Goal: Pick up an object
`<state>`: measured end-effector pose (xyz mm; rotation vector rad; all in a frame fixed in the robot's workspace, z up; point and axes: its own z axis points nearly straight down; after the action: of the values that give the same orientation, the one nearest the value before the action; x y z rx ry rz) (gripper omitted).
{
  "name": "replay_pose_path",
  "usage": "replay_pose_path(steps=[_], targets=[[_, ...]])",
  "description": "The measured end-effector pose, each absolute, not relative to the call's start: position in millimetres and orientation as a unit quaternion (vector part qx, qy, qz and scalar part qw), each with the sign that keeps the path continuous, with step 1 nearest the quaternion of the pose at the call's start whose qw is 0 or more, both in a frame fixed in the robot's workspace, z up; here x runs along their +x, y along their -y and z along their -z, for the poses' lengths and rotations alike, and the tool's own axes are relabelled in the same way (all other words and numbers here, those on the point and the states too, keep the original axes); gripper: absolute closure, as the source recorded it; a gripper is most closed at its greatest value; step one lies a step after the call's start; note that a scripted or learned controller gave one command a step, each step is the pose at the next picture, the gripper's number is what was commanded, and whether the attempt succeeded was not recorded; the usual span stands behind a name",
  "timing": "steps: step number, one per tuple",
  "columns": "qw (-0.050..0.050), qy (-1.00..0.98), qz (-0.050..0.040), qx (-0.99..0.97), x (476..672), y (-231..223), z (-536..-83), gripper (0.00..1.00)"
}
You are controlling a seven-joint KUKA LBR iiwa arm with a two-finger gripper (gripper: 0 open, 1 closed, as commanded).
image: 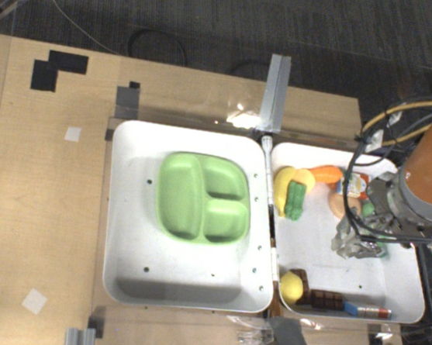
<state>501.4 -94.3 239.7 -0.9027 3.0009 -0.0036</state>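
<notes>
The surface looks like pale matt wood grain. Both white bins seem smooth plastic with a soft sheen. The green divided tray looks matt plastic. A grey metal bracket shines dully between them.

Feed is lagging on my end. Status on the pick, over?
Pincer low over right bin, nothing seen held. Green toy on banana, carrot at back; lemon, brown bar at front wall. Green tray in left bin.
</notes>
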Motion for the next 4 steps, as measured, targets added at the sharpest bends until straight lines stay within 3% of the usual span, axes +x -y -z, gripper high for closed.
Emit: replay_pose_path(steps=[1, 2, 3, 4], targets=[[0.005, -0.95, 0.0005, -0.314, 530.3, 57.0, -230.1, 1.0], [0.001, -0.911, -0.0003, -0.412, 555.4, 145.1, -139.6, 1.0], [0.006, -0.889, 0.0029, -0.458, 605.3, 162.0, -168.5, 1.0], [0.005, -0.889, 0.0022, -0.458, 605.0, 161.7, -167.8, 0.0]])
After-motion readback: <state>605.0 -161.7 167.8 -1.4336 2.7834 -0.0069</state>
